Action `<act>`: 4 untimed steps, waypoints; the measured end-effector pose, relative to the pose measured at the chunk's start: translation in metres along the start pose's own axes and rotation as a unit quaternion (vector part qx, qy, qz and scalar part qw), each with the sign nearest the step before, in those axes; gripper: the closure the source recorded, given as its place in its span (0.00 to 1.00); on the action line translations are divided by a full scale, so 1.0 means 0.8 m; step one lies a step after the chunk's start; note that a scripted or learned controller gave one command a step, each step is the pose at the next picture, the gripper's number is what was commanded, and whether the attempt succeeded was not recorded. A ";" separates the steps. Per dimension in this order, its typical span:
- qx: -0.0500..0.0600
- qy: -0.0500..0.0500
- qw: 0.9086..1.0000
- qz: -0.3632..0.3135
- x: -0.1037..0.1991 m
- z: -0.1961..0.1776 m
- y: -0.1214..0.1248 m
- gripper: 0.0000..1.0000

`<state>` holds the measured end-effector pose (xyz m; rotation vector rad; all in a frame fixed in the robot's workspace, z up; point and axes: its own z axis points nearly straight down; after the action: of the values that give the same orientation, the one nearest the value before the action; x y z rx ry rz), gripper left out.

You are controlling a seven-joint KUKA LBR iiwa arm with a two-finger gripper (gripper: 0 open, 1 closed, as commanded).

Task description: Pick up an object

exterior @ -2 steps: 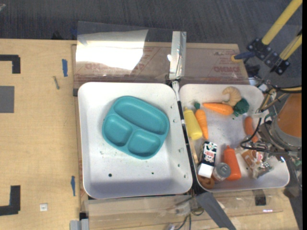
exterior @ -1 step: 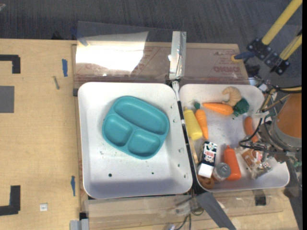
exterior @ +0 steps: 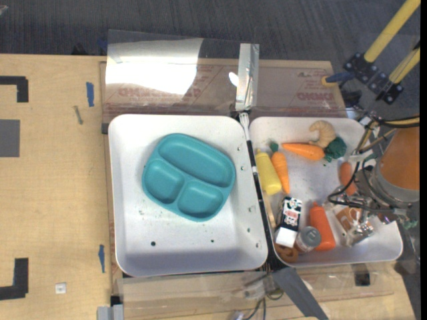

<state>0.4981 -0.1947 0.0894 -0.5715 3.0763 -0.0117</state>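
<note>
My gripper (exterior: 360, 229) hangs low over the near right corner of the right bin (exterior: 387, 249), under the arm's orange band (exterior: 403, 159). Just left of it lies an orange bottle (exterior: 323, 227) with a grey cap. A black-and-white carton (exterior: 289, 217) lies further left. A yellow piece (exterior: 269, 172) and a small carrot (exterior: 281, 170) rest against the bin's left wall. Along the far side are a large carrot (exterior: 303, 151), a beige piece (exterior: 321, 132) and a green piece (exterior: 335, 147). The arm partly hides a red-orange item (exterior: 345, 173).
The left bin (exterior: 133, 239) holds a teal divided plate (exterior: 189, 176). A clear plastic sheet (exterior: 153, 69) and a metal divider (exterior: 245, 79) stand behind the bins. Yellow bars with black clamps (exterior: 373, 72) are at the top right. Cables trail around the wrist.
</note>
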 end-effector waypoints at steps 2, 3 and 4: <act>0.000 0.000 1.000 0.001 0.003 0.000 0.007 0.00; 0.000 -0.001 1.000 -0.008 0.004 0.000 0.016 0.00; 0.002 -0.006 1.000 -0.009 -0.002 -0.016 0.016 1.00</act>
<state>0.4952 -0.1820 0.1021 -0.5966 3.0580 -0.0156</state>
